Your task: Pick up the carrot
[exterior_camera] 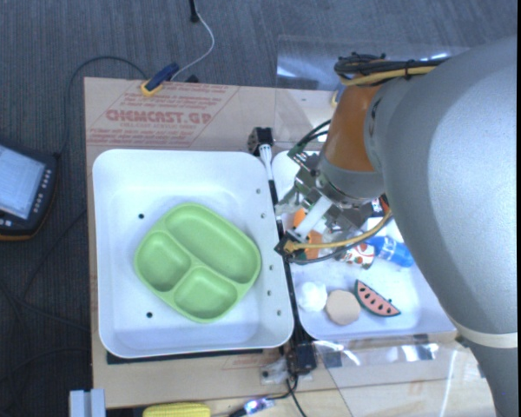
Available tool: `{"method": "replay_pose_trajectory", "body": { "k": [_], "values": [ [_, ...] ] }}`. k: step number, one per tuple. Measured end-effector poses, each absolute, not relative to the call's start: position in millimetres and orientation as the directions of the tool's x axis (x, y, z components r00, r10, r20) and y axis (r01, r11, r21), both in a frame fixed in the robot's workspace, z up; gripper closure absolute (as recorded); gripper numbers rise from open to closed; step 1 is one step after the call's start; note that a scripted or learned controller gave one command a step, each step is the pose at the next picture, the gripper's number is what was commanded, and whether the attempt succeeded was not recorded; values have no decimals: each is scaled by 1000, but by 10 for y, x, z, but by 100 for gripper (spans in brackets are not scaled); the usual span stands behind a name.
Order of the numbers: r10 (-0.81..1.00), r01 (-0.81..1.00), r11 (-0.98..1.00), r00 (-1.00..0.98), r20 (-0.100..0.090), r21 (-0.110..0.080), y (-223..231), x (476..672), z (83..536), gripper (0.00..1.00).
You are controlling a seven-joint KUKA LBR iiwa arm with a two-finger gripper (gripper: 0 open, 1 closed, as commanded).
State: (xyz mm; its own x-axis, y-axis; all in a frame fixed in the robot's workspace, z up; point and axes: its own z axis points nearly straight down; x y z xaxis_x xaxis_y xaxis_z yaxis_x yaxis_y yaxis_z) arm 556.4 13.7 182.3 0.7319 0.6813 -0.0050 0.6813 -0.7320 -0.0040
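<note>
In the right bin (417, 324), nearest, lie a white ball (312, 296), a tan lump (341, 307) and a melon slice (376, 297). Beyond them lies a blue item (392, 252). The gripper (306, 221) hangs over the bin's left side, beside the divider; whether it is parted or closed cannot be told. An orange piece, likely the carrot (300, 218), shows right at its tip. The left bin (122, 181) holds a green tray (198, 261).

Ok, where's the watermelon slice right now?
The watermelon slice lies in the right bin, near its front edge, just right of the tan round piece.
</note>
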Motion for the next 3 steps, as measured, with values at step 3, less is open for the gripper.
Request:
{"method": "replay_pose_trajectory", "body": {
  "k": [3],
  "values": [
    [510, 510, -860, 860, -9, -3, -462, 5091, 1827, 0]
  ]
}}
